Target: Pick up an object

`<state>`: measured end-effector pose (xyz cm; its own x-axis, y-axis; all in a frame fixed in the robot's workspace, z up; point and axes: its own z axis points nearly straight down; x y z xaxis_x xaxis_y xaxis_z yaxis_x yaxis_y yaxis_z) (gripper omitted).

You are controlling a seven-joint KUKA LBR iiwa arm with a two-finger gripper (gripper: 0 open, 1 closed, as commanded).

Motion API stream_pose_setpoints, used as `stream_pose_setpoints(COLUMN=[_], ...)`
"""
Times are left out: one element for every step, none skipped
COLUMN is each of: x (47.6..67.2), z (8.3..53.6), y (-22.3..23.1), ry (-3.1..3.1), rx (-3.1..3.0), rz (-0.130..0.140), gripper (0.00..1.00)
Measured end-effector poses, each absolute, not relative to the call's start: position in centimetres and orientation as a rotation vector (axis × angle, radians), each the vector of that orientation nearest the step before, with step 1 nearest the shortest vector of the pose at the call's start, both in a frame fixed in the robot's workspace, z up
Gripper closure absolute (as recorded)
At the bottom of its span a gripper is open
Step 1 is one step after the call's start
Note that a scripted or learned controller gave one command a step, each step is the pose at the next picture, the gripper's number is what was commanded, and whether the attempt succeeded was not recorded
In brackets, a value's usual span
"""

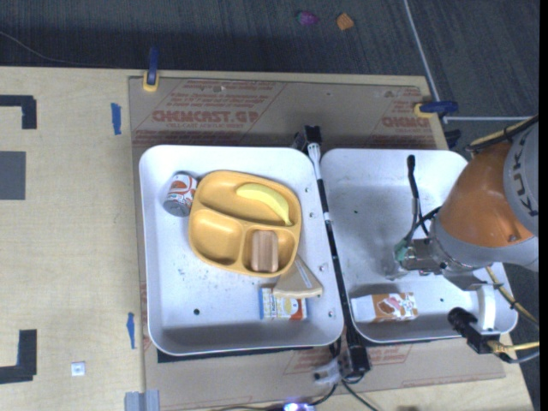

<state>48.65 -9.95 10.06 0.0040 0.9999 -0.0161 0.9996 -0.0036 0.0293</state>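
In the right bin (368, 187) a small brown and white packet (395, 306) lies flat near the front wall. My gripper (406, 258) hangs low over that bin, just behind the packet and a little to its right, with the orange-banded arm (484, 204) above it. Nothing shows in the gripper. The left bin (163, 255) holds a yellow divided plate (214, 234) with a banana (264, 199) and a brown block (263, 250) in its compartments.
A tin can (178, 193) lies at the plate's back left. A sandwich wedge (300, 281) and a small blue and white carton (282, 305) lie in front of the plate. A dark rail (324, 221) divides the two bins.
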Motion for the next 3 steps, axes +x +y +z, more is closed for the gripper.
stream_pose_setpoints(x=[48.6, 48.3, 48.3], z=[10.0, 8.9, 8.9], y=[-9.9, -9.9, -9.6], ry=[2.195, 2.213, 2.208], rx=[2.203, 2.214, 2.215], rz=[0.014, 0.010, 0.007], gripper=[0.00, 0.00, 0.00])
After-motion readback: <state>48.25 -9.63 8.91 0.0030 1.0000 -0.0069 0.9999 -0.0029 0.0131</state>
